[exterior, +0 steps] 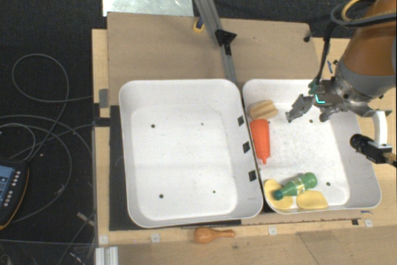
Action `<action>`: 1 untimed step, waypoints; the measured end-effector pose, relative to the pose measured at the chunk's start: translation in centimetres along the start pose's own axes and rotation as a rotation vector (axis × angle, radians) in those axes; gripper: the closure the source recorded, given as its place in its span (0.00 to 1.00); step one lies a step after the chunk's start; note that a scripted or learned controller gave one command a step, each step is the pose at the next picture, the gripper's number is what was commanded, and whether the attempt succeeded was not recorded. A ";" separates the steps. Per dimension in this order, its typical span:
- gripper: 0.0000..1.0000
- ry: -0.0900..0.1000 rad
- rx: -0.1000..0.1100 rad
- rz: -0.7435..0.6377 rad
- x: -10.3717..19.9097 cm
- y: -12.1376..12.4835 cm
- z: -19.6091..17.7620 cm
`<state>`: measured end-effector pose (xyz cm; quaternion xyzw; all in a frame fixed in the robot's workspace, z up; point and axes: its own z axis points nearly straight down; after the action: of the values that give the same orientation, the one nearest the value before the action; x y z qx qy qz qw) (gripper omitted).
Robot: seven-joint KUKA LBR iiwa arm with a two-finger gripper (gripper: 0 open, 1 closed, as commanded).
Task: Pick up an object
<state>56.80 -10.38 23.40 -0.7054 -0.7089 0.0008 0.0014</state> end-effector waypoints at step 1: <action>0.00 -0.001 -0.004 0.002 0.0 0.1 -0.2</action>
<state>56.88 -10.40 23.61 -0.7061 -0.7081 -0.0005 -0.0003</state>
